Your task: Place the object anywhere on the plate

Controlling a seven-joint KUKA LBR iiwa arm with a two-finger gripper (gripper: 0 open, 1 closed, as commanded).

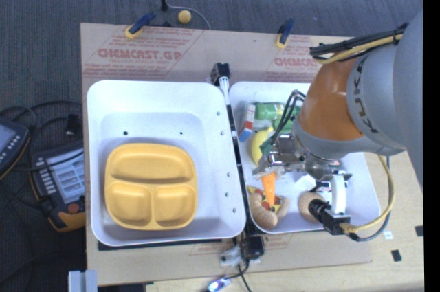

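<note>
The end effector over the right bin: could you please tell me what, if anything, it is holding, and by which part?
It cannot be told. The end effector hangs over the right bin near the banana, with no object visible in it.

Position: one fixed camera above the bench [137,36].
Direction: looks down at a slant on both white bins.
Range: far enough to take in the whole bench and surrounding floor.
Arm side: enters from the right.

Plate [150,185] in left bin [110,105] — toys [267,198] in right.
</note>
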